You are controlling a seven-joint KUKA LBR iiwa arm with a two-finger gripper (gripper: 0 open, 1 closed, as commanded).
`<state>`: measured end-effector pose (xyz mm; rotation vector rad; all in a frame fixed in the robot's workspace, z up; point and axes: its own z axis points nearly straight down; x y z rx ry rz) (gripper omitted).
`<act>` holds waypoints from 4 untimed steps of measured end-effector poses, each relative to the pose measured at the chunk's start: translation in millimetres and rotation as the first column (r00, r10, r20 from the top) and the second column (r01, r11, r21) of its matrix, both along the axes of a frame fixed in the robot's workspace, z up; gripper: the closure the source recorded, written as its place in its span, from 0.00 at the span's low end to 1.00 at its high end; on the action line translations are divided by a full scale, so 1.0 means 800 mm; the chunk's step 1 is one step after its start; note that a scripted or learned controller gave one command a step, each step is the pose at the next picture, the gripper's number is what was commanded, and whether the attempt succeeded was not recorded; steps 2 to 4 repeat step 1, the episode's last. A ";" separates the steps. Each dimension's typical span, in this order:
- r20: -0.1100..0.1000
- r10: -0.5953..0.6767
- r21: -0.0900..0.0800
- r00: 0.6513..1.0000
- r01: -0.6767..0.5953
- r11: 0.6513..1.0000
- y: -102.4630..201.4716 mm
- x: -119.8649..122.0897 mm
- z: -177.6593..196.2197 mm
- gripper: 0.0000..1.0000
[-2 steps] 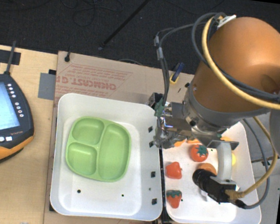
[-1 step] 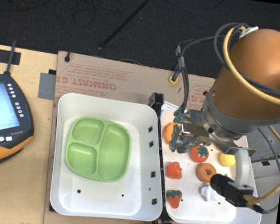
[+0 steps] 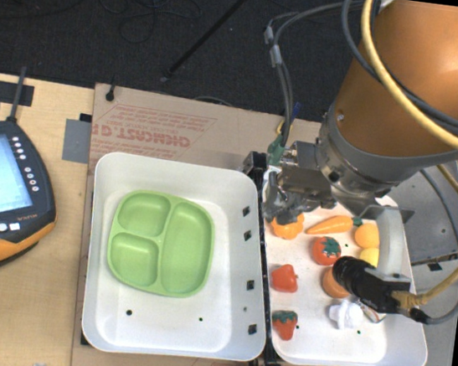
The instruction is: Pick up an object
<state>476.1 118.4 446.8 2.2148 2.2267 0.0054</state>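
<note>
The gripper (image 3: 286, 213), its finger state impossible to tell, is poised at the orange toy (image 3: 286, 227) at the right bin's (image 3: 407, 357) ten o'clock; centering over it is advised.

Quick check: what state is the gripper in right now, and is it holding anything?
Gripper: low in the right bin at an orange toy; open/closed and holding cannot be told.

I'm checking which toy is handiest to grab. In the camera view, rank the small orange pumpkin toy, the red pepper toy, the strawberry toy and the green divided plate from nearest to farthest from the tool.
1. Small orange pumpkin toy, just under the tool.
2. Red pepper toy, mid right bin.
3. Strawberry toy, right bin's front edge.
4. Green divided plate, left bin, about as far as the strawberry; too close to call.
</note>
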 end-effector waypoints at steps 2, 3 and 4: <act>0.005 -0.008 -0.001 1.000 0.008 1.000 -0.065 0.000 0.119 1.00; 0.005 -0.008 -0.001 1.000 0.008 1.000 -0.065 0.000 0.119 1.00; 0.005 -0.008 -0.001 1.000 0.008 1.000 -0.065 0.000 0.119 1.00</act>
